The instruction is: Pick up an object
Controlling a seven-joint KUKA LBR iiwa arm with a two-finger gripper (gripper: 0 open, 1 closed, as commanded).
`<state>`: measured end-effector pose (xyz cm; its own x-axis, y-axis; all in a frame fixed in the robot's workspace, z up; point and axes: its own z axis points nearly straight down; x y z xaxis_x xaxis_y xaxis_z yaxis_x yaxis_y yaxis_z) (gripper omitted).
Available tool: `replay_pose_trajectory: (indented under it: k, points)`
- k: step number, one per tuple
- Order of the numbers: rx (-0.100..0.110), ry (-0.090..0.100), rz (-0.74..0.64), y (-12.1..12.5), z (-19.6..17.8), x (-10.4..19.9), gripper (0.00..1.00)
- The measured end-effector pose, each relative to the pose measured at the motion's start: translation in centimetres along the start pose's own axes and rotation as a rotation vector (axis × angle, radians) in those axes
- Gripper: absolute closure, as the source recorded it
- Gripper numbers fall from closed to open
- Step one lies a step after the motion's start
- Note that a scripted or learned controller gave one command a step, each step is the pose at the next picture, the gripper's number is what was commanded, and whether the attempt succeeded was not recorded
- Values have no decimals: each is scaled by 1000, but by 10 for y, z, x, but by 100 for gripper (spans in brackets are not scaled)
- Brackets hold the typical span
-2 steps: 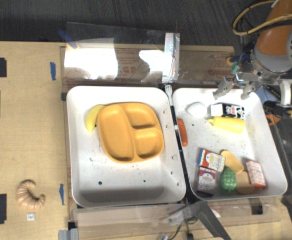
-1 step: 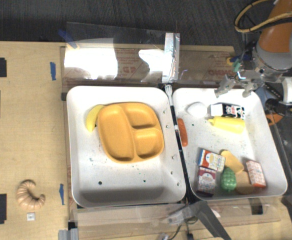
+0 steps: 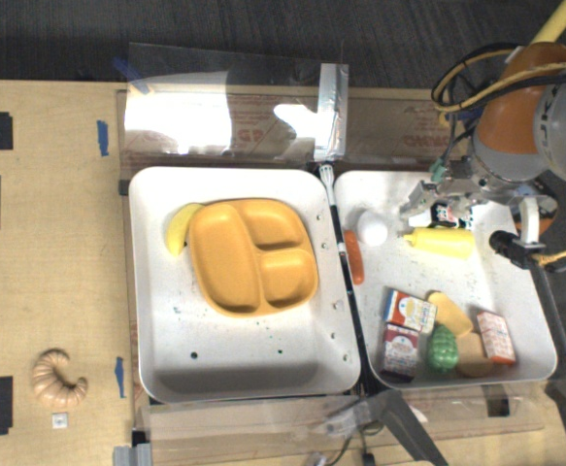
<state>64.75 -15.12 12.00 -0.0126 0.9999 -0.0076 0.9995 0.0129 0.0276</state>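
Two shallow white plastic bins sit side by side; the right bin (image 3: pixel 545 352) serves as the landmark. Above its upper edge hangs the grey arm with the orange band (image 3: pixel 516 129), its gripper (image 3: pixel 445 207) low over the bin's upper part. Just below the gripper, inside the bin, lies the pale yellow cylindrical bottle (image 3: pixel 442 243), apparently the target. Nothing is lifted; grasp and raise remain. Cables and dark hardware clutter the gripper, so its closure cannot be judged.
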Motion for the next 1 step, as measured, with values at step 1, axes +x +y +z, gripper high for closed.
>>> replay_pose_trajectory:
  k: [1]
  points:
    - [23, 3, 182, 13, -92, -43, 0]
